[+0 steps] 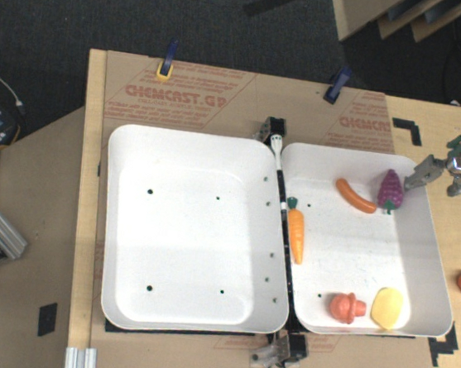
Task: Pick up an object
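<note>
We saw the gripper (437, 169) spread wide and holding nothing at the right bin's (420, 269) two o'clock edge, just beside the grapes (391, 189).

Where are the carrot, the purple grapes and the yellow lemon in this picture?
carrot (295, 235), camera view, middle of its orange body.
purple grapes (391, 189), camera view, centre of the bunch.
yellow lemon (388, 307), camera view, middle of its skin.

two white bins (135, 146), five toy foods (294, 235)

Right bin (424, 236): carrot (294, 234), sausage (355, 195), grapes (391, 189) (purple), lemon (388, 307).
</note>
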